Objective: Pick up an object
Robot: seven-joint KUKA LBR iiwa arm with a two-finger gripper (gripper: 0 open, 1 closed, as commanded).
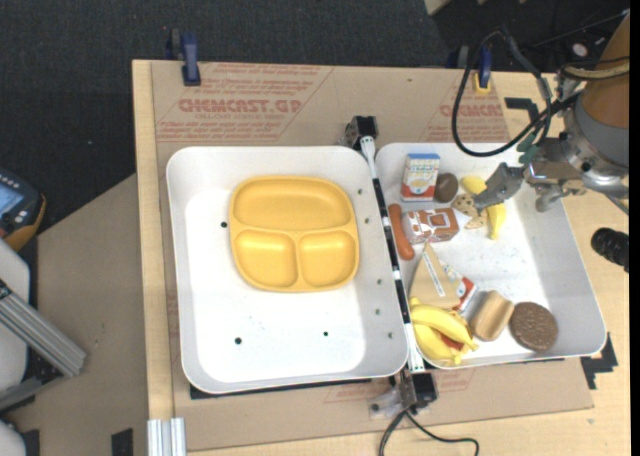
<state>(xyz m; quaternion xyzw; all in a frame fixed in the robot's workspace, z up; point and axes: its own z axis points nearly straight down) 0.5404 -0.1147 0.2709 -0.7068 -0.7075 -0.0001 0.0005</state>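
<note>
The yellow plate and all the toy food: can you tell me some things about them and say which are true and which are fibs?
1. The yellow plate lies in the left bin. True.
2. Food sits on the yellow plate. False: its three sections are bare.
3. The bananas lie in the right bin, in its near left corner. True.
4. The brown cookie lies in the left bin. False: it is in the right bin, beside the bread roll.
5. The hot dog lies by the right bin's left wall. True.
</note>
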